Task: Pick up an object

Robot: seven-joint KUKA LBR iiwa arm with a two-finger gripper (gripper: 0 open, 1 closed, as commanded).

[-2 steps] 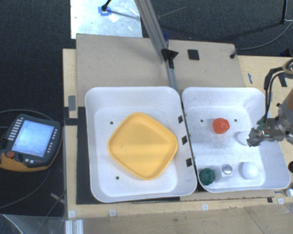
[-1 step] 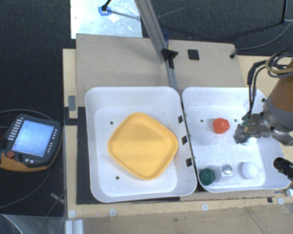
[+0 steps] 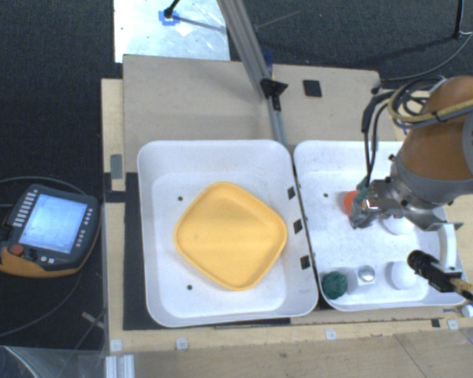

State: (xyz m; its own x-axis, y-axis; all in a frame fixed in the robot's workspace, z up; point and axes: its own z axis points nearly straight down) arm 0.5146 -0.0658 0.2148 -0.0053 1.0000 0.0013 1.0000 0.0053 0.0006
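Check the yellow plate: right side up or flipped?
Right side up, as far as the view shows. The yellow plate lies flat in the left bin, its raised rim ringing a shallower centre. Nothing rests on it.

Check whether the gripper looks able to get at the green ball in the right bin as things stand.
Probably yes. The green ball lies uncovered near the right bin's front-left corner, apart from the small silver object beside it, and the gripper is above the same bin, nothing between them.
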